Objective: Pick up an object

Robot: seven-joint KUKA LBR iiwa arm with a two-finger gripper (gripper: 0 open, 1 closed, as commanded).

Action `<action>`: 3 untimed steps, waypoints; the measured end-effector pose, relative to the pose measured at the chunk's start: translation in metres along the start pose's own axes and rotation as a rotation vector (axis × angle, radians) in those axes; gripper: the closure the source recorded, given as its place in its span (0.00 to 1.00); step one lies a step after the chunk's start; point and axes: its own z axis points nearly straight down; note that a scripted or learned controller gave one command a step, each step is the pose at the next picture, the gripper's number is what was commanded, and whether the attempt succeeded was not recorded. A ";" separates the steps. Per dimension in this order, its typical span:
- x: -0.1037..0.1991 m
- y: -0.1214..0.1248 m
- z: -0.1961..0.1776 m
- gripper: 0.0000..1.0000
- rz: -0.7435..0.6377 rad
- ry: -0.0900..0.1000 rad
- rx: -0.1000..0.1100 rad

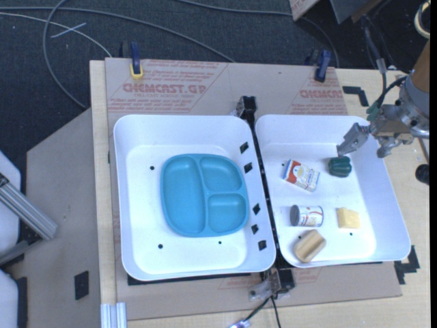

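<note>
Red lettering reading "CHEMCAST GP" runs across the brown protective sheet (171, 87) at the counter's (68, 183) far edge, repeated fainter behind the right bin. A small carton (301, 175) printed red, white and blue lies near the middle of the right bin (396, 203); its writing is too small to read.

The grey arm (416, 94) comes in over the counter's right edge, wrist low above the right bin's far right corner. The pincer (366, 142) is released, its two fingers splayed apart, with nothing between them. A dark green rounded object (340, 166) sits just below its left finger.

Toward the near edge lie a small can (307, 216) on its side, a pale yellow spongy block (349, 218) and a tan cylinder (308, 245) like a cork.

The left bin (130, 156) holds a smooth turquoise plastic plate (204, 195) with three compartments. Blue clamps (136, 59) grip the far edge.
</note>
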 end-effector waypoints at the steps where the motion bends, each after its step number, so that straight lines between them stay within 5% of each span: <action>1: 0.000 0.002 -0.007 0.00 -0.003 -0.002 -0.013; 3: 0.008 -0.009 0.098 0.00 -0.002 -0.001 -0.007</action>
